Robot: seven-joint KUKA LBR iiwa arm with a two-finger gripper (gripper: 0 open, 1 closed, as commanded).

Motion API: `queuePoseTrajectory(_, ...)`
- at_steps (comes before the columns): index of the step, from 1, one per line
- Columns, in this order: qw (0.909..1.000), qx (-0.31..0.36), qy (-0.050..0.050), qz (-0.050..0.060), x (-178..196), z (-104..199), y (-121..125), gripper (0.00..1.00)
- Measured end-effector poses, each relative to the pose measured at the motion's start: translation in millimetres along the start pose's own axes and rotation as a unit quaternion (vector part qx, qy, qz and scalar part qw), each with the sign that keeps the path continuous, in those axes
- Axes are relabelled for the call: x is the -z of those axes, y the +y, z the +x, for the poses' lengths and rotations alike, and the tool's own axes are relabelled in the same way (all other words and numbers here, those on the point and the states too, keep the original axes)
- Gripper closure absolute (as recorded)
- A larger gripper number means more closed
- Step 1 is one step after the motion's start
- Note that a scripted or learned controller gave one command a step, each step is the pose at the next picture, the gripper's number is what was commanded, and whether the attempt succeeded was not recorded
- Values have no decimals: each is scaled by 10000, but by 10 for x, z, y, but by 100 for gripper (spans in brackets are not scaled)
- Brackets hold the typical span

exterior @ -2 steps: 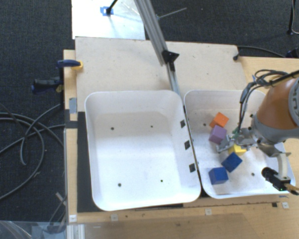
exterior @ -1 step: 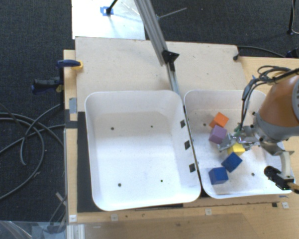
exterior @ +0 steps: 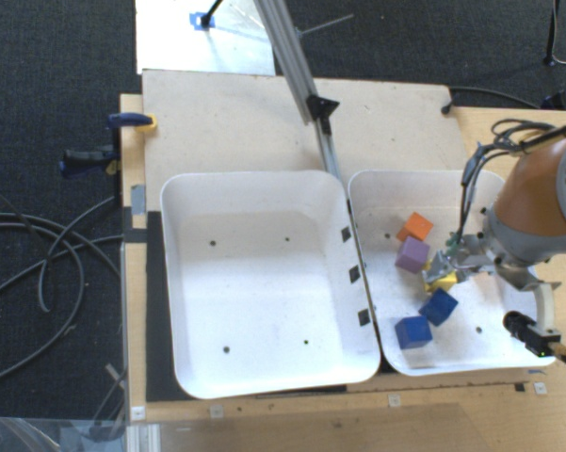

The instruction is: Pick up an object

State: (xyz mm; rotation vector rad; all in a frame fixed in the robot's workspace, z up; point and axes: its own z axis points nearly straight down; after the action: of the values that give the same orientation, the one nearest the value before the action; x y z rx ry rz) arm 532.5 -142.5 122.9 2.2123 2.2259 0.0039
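- 2 white bins sit side by side: the left bin [exterior: 254,281] and the right bin [exterior: 386,224].
- The right bin holds an orange block [exterior: 416,226], a purple block [exterior: 412,254], a yellow block [exterior: 443,280] and 2 blue blocks [exterior: 439,306] [exterior: 412,331].
- The gripper [exterior: 449,268] sits low over the yellow block, between the purple block and the upper blue one.

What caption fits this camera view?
Arm's tool over a yellow block among orange, purple and blue blocks in right bin.

The arm [exterior: 537,205] is a chunky rounded thing, orange band up top and grey below it. Black cables loop over its upper side, plus there's a small black fitting low down.
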Motion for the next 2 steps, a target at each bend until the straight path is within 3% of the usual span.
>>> queuePoseTrajectory(1,10000,39,21,-15,724,1052,149,100)
queuePoseTrajectory(2,9999,-92,-62,-16,695,1491,200,100)
